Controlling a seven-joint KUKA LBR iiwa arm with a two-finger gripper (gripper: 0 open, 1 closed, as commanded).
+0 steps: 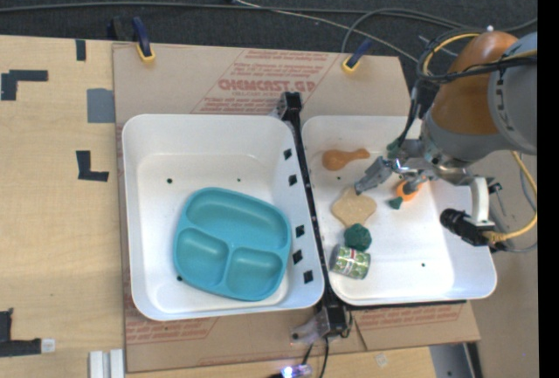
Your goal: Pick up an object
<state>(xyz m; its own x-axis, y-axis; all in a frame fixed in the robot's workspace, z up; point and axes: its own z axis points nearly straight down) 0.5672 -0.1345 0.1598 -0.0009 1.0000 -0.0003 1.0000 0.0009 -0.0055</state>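
Note:
My gripper (382,187) hangs low over the right bin (437,271), near its back middle, with the fingers spread open and nothing between them. One finger (367,180) points left toward a tan flat bread-like piece (353,209). A small orange carrot with a green tip (406,188) lies right beside the other finger, partly covered by the wrist. A brown drumstick-shaped piece (343,158) lies further back. A dark green broccoli-like toy (357,236) and a green can (351,262) sit near the bin's front left.
The left bin (148,158) holds a blue divided plate (231,243). A black divider strip (300,184) runs between the bins. Cables (376,23) loop behind the right bin, and the arm's body (476,106) overhangs its right back corner.

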